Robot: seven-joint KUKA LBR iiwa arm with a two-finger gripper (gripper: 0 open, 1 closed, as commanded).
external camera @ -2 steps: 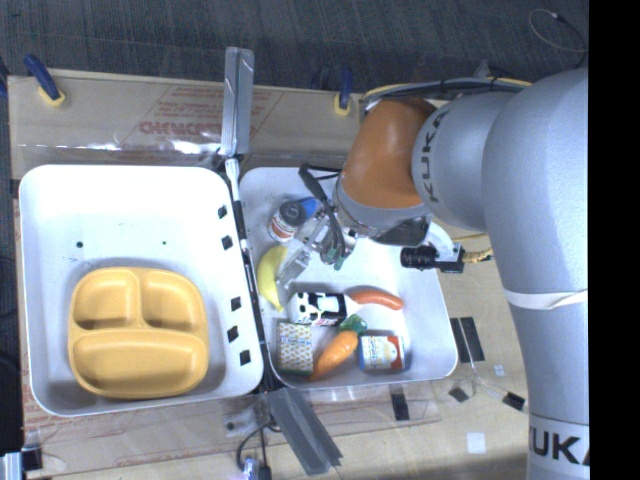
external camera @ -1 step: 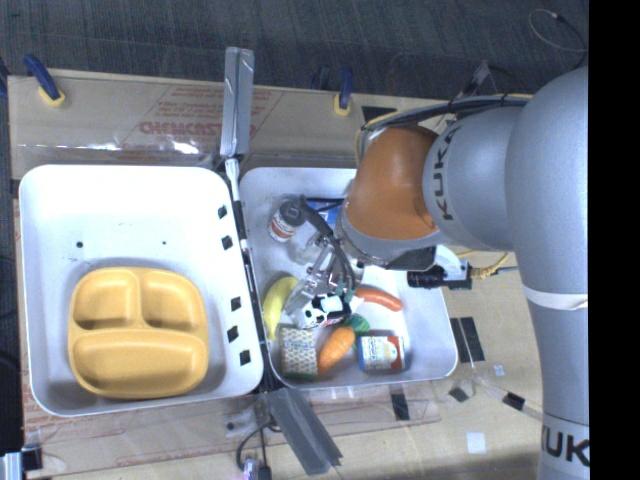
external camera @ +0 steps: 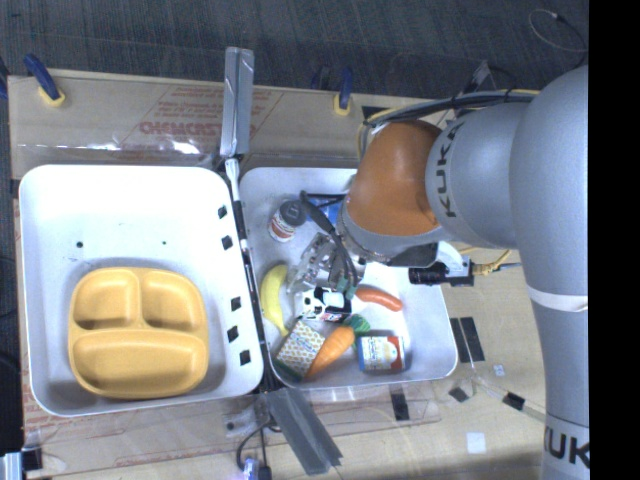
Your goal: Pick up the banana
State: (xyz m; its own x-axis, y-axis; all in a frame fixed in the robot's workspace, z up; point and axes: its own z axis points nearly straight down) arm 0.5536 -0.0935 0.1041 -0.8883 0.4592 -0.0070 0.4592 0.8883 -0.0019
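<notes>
Cardboard-lined table [external camera: 120, 118] bears two white bins — the pincer [external camera: 322, 273], grip state unclear, should shift left onto the curved yellow banana [external camera: 272, 298] before closing squarely.

Banana [external camera: 272, 296]: yellow. Divided tray [external camera: 138, 331]: mustard yellow. Bins [external camera: 120, 193]: white. Carrot [external camera: 333, 349]: orange, green top. Sausage [external camera: 379, 298]: red-orange. Small box [external camera: 300, 349]: yellow-and-white chequered. Can [external camera: 380, 352]: blue and red label. Arm [external camera: 500, 183]: grey, orange band. Clamps [external camera: 42, 78]: blue.
</notes>
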